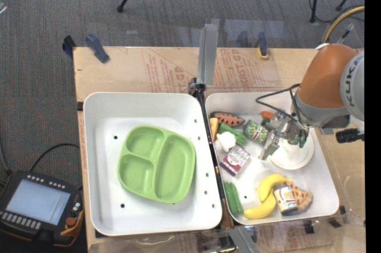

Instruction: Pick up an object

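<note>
red printed lettering runs across the cardboard sheet (pixel 178 70) in the upper middle of the frame, behind the two bins; it lies upside down and slanted from this camera, and the words cannot be made out. in the right bin, the small pink-and-white packet (pixel 236 160) and the little can (pixel 287 199) near the lower right carry printed labels, but their print is too small to read. no other writing is legible.
</note>
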Robot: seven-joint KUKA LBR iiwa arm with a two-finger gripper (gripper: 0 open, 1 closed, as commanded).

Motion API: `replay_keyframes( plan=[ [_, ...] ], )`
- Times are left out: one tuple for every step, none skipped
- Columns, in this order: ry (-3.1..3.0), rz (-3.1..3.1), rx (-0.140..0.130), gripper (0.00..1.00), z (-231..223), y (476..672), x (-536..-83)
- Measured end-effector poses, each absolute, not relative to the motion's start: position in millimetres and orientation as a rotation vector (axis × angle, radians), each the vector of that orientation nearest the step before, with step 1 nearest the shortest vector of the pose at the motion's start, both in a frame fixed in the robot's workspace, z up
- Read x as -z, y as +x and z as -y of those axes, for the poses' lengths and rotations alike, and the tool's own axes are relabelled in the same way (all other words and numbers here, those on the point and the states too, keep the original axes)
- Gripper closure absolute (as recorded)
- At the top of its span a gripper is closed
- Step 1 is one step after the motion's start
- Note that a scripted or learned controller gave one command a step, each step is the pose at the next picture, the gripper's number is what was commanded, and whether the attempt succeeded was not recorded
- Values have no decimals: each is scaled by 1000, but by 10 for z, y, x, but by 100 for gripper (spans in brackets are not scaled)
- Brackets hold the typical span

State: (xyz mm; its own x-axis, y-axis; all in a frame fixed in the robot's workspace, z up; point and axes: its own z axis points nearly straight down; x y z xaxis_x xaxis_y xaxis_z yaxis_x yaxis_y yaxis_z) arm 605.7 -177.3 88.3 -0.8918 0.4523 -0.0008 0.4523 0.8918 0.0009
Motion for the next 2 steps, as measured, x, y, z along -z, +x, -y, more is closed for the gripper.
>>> replay_keyframes(
  plan=[
    [793,-3037,-1,0,1347,6192,-883],
    [937,-2998,-2,0,796,6323,-878]
  ],
)
